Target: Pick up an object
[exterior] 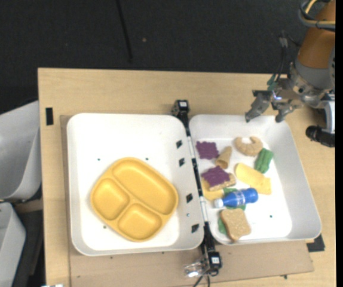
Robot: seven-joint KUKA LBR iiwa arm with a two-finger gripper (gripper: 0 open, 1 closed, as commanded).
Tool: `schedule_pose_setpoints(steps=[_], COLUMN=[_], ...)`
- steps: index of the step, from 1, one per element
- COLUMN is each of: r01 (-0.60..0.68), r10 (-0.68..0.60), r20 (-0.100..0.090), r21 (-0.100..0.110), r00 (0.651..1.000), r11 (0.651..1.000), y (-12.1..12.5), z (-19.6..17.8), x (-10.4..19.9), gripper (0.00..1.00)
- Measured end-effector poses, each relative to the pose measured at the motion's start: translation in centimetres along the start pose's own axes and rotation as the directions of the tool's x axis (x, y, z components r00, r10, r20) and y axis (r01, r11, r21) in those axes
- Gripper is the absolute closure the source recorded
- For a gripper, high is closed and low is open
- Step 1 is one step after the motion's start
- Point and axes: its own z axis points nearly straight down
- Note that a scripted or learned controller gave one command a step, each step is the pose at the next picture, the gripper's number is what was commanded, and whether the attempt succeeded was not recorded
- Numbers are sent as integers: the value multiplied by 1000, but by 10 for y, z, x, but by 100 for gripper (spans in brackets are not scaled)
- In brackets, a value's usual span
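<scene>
Camera view looks down on a wooden desk (52, 88) carrying two shallow white bins side by side. In the left bin (82, 160) lies a yellow divided plate (134, 198) with three compartments, set slightly toward the near side.

The right bin (294, 202) holds a loose cluster of small things. A purple piece (207, 149) lies toward the far left, with a small tan cone-like piece (224, 156) just beside it. A curved beige piece (248, 145) sits toward the far side, and a green piece (263, 159) lies just to its right. A yellow wedge (254, 179) rests near the middle. A second purple piece on a yellow base (215, 178) lies at the left edge. A blue and white bottle (238, 198) lies on its side, and a slice of toast (236, 224) sits nearest the camera, over something green.

The claw (267, 113) hangs above the far right corner of the right bin, its two fingers spread apart with nothing between them, apart from the objects below.
</scene>
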Motion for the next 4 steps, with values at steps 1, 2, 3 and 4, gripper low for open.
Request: schedule_pose_setpoints(steps=[1, 2, 3, 4], r01=[8, 11, 10, -2], r10=[-8, -11, -10, 2], r20=[0, -5, -4, 1], r21=[-8, -2, 5, 4], r00=[1000, 1000, 1000, 1000], r11=[1000, 1000, 1000, 1000], y=[21, 19, -18, -19], z=[-71, -62, -17, -39], x=[93, 216, 319, 309], gripper=[0, 0, 0, 0])
